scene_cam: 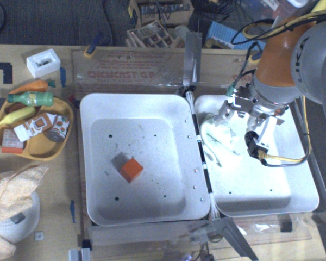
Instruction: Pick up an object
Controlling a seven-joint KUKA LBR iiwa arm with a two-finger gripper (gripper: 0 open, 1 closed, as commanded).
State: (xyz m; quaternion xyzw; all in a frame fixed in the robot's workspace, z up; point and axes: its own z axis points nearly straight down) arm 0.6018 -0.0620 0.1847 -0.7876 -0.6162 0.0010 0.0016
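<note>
You will find both white bins (98, 113) smooth, slightly glossy plastic, the left one speckled with dark flecks. The orange block (132, 170) looks matt. The bench (54, 200) shows bare wood; the cloth (11, 189) appears rough-woven.

The grey arm (293, 58) reaches in from the right, its tool (244, 121) pointing down.
</note>
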